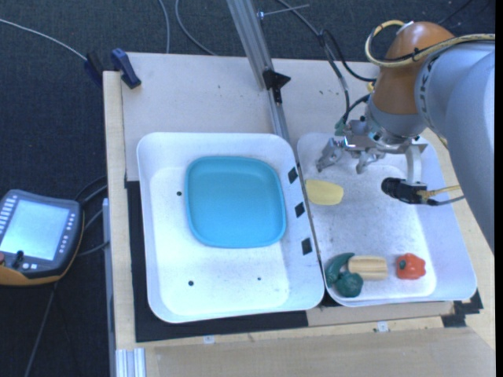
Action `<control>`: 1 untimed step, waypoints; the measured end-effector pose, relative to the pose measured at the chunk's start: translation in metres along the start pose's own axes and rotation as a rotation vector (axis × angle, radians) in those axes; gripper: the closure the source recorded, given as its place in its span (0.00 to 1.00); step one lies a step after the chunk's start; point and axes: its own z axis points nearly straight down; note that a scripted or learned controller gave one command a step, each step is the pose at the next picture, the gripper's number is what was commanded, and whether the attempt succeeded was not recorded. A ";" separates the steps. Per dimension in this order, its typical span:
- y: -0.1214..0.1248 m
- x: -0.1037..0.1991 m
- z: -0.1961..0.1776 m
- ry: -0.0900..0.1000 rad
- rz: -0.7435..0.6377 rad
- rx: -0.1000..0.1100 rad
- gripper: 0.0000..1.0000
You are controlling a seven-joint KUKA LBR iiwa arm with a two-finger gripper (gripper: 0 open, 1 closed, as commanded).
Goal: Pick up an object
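Observation:
In the right bin (440, 234) lie a pale yellow piece (324, 192) by the left wall and, along the near wall, a dark green vegetable (343, 275), a tan block (368, 267) and a small red pepper (409, 266). My gripper (346, 159) hangs over the bin's far left corner, just beyond the yellow piece. Its fingers are spread open and hold nothing.
The left bin (157, 210) holds a square blue plate (236, 201). A metal post (250, 30) slants up between the bins at the back. A black connector with a yellow cable (405, 188) sticks out below the wrist. A teach pendant (35, 234) lies off the bench at left.

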 end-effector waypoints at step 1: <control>0.000 0.000 0.016 -0.001 0.000 -0.003 0.00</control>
